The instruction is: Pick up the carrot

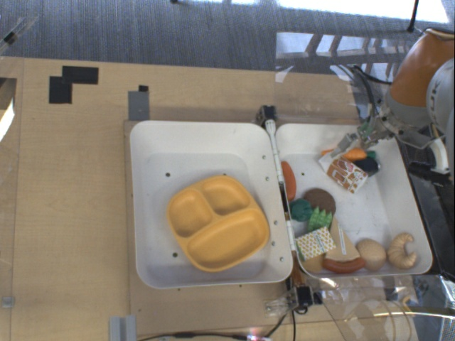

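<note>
Hand (365, 135) hangs over carrot (355, 154), its tips blurred.

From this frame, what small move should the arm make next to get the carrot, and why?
Probably a short, straight descent onto the carrot. The claw sits at the far right corner of the right bin, just above the carrot's orange body, which lies against a patterned box and a dark green piece. A straight drop should avoid nudging those neighbours.
</note>
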Robot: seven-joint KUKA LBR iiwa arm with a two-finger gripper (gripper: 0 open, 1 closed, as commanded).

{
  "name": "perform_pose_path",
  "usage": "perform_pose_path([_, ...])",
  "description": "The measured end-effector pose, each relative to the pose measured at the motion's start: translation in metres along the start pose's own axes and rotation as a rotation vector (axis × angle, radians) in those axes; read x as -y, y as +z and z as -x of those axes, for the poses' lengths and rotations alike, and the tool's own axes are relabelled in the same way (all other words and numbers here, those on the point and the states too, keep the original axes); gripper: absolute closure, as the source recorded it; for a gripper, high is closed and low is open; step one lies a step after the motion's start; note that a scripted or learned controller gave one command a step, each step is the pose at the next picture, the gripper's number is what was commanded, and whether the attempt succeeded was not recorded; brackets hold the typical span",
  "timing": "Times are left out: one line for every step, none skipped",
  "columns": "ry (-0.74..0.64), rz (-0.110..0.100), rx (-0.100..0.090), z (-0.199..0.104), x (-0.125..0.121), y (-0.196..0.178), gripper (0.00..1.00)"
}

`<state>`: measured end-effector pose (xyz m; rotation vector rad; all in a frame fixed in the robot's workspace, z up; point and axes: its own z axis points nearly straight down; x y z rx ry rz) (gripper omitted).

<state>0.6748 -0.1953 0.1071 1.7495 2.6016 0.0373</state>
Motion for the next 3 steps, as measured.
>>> perform_pose_path([0.246,-0.001,0.002,-0.001,-0.003,0.010,0.00])
perform_pose_path([0.322,-0.015,0.014,-0.019,0.022,0.020,0.00])
perform_pose_path([0.315,-0.013,0.018,-0.019,0.020,0.008,1.00])
